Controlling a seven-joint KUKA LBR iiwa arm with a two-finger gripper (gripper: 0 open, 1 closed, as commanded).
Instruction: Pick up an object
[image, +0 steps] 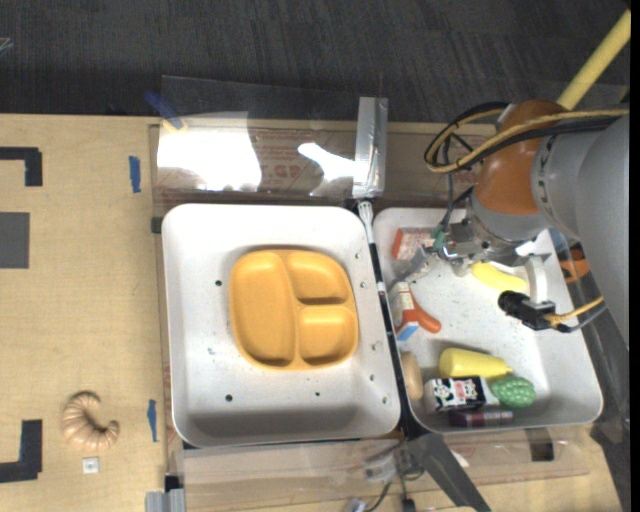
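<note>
The gripper (452, 247) hangs low over the right bin (585, 385). The wrist hides its tip, so its state can't be told.

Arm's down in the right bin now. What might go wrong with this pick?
1. The gripper sits at the right bin's top left, close to the divider, so a finger may catch the wall.
2. Items crowd there: a red-and-white packet and an orange piece. It may nudge or grab two.
3. The cable trails over the bin and might snag.
</note>
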